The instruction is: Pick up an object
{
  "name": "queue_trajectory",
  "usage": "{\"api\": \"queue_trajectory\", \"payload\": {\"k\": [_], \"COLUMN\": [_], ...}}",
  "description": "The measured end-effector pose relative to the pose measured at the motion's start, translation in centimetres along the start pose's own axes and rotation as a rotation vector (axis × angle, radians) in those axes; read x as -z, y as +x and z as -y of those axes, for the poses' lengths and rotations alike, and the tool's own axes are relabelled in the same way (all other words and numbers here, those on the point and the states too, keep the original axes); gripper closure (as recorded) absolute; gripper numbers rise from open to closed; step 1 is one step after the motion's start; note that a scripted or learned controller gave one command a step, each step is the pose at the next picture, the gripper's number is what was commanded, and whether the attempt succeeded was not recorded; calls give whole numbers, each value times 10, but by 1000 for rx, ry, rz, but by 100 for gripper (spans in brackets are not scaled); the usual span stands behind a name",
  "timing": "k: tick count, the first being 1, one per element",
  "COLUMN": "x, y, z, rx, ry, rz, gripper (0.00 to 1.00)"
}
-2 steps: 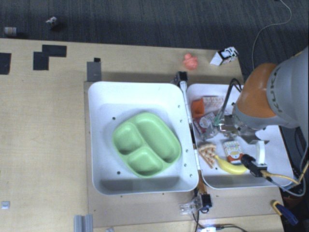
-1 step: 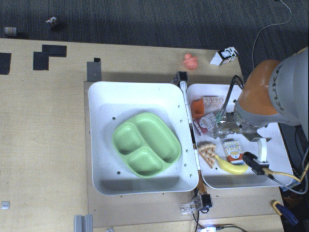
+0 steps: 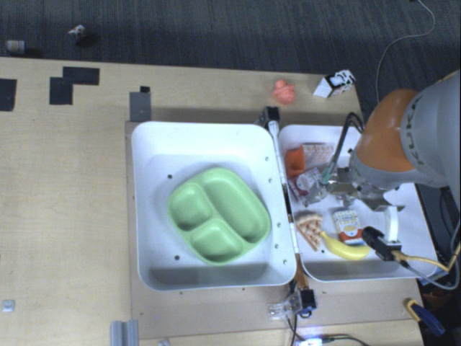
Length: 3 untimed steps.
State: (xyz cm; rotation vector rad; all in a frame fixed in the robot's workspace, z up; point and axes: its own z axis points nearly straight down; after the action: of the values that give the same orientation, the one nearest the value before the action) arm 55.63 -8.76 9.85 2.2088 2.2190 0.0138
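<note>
The right bin [image 3: 317,271] holds several small items: an orange-red piece [image 3: 294,160], a clear crinkled wrapper [image 3: 308,179], a pale packet [image 3: 318,151], a waffle-patterned snack [image 3: 310,228], a yellow banana [image 3: 345,249] and a small white carton with a red label [image 3: 347,224]. My gripper [image 3: 333,187] hangs low over the middle of this bin, just right of the clear wrapper and above the carton. The grey arm with its orange band [image 3: 385,139] covers the bin's right part.
The left bin [image 3: 151,265] holds a green divided plate [image 3: 217,213]. A pink object [image 3: 284,91] and a black-and-white tag [image 3: 336,83] lie on the bench behind the bins. Cables [image 3: 425,264] run at the bin's lower right.
</note>
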Motion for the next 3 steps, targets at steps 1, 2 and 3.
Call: {"api": "queue_trajectory", "payload": {"k": [1, 2, 3], "x": [11, 11, -10], "y": [1, 1, -1], "z": [-1, -1, 67], "rx": [1, 2, -3], "ry": [-4, -3, 3], "rz": [0, 0, 1], "gripper": [100, 0, 0]}}
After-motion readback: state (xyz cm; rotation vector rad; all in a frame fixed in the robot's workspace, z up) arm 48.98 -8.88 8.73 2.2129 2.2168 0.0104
